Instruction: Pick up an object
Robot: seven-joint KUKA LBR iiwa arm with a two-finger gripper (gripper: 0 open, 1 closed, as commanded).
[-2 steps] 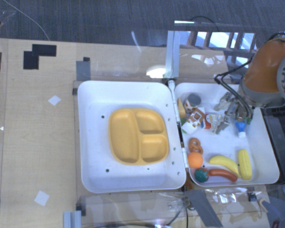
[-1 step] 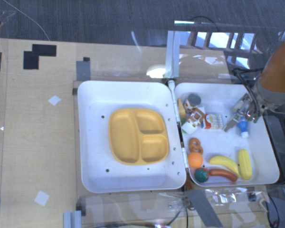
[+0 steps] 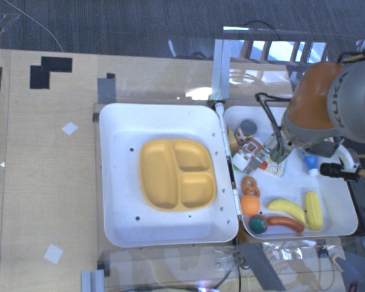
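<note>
Plainly, the risks gather in the right bin [image 3: 350, 224], taken here as the landmark. Left of it, in the left bin [image 3: 109, 163], lies a yellow divided plate [image 3: 176, 173], well clear of any trouble. Inside the right bin's left half sit a small packet [image 3: 250, 152], a pretzel [image 3: 250, 186], an orange [image 3: 250, 205] and a green-tipped sausage [image 3: 280, 223], crowded close. The gripper [image 3: 278, 152] hangs over the packet's right edge; I cannot tell how its jaws stand, nor whether anything sits between them. A descent here may land on two things at once or pinch only the packet's corner, so it slips. Further right, the banana [image 3: 287, 209] and corn cob [image 3: 314, 210] lie touching, so grasping one could drag the other.
</note>
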